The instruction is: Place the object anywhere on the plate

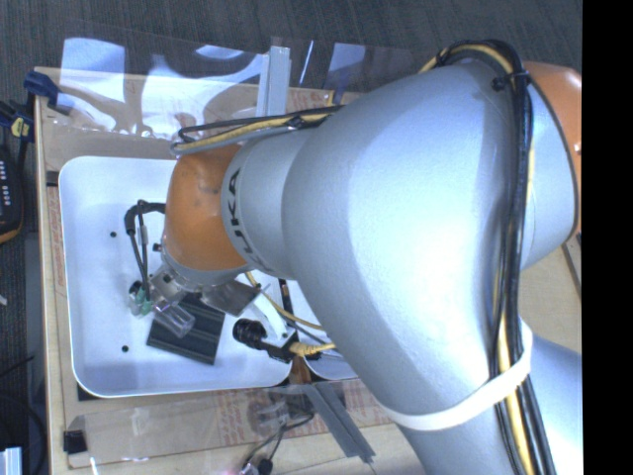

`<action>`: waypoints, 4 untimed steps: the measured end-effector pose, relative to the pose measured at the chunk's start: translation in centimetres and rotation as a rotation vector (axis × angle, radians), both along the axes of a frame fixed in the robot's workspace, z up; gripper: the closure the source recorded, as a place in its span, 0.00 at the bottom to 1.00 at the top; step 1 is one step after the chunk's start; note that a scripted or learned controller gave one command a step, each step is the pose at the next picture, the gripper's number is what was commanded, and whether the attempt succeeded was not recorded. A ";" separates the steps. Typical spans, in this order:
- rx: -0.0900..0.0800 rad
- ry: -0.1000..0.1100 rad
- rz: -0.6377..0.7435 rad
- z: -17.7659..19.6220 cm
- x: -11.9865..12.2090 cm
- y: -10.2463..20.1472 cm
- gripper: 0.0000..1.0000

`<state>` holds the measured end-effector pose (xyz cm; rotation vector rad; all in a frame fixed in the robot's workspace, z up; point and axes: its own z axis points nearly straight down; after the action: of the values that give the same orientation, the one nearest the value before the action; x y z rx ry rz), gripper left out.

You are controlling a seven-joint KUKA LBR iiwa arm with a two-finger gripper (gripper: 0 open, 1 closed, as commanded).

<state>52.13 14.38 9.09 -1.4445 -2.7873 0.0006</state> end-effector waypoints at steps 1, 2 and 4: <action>-0.003 0.005 -0.084 0.5 0.4 -4.7 1.00; 0.000 0.006 0.436 2.5 -4.5 -4.4 1.00; 0.008 -0.003 0.025 0.4 1.1 -1.4 1.00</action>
<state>53.25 13.02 9.47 -1.4097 -2.8040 -0.0124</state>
